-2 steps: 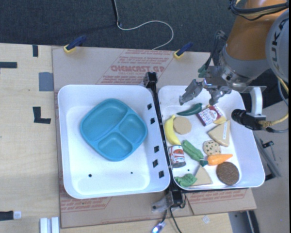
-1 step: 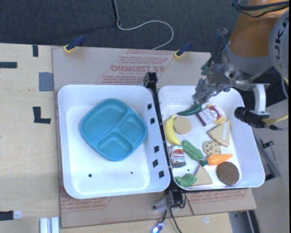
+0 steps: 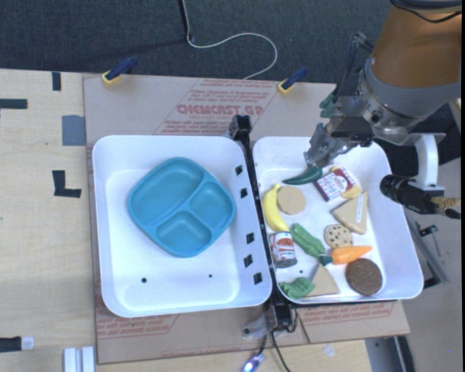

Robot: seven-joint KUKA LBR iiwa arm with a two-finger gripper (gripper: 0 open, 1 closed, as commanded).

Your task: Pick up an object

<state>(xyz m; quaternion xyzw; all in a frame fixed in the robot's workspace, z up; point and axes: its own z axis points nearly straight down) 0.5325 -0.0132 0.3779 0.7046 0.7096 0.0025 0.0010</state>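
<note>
Camera view, arm: the grey and orange arm enters from 2 o'clock and hangs over the far left part of the right bin (image 3: pixel 387 157).
Camera view, gripper: the gripper (image 3: pixel 319 155) sits just above the dark green pepper (image 3: pixel 302 177); whether its fingers are wide or narrow I cannot tell, and nothing is visibly held between them.
Camera view, likely target: the dark green pepper, lying in the right bin toward 11 o'clock, just beside the red-labelled packet (image 3: pixel 335 183) and near the round tan biscuit (image 3: pixel 291 201).
Camera view, handling: I judge it a light, stiff, smooth plastic toy, not fragile but apt to slip; a hold across its narrow middle looks safest.
Camera view, neighbours: banana (image 3: pixel 273 210) at the bin's 9 o'clock side, small can (image 3: pixel 284 249) and leafy green piece (image 3: pixel 297 287) toward 7 o'clock, carrot (image 3: pixel 349 254), cheese wedge (image 3: pixel 353 213), cookie (image 3: pixel 337 235) and dark round cookie (image 3: pixel 364 276) toward 4 to 5 o'clock.
Camera view, edges: the divider (image 3: pixel 249 208) between the bins lies at the pepper's 9 o'clock, the far wall at 12 o'clock, both near.
Camera view, open room: straight up seems clearest; the left bin (image 3: pixel 108 208) holds a blue divided plate (image 3: pixel 181 205), with bare white floor around it.
Camera view, bench: cardboard sheet (image 3: pixel 209 111) under both bins.
</note>
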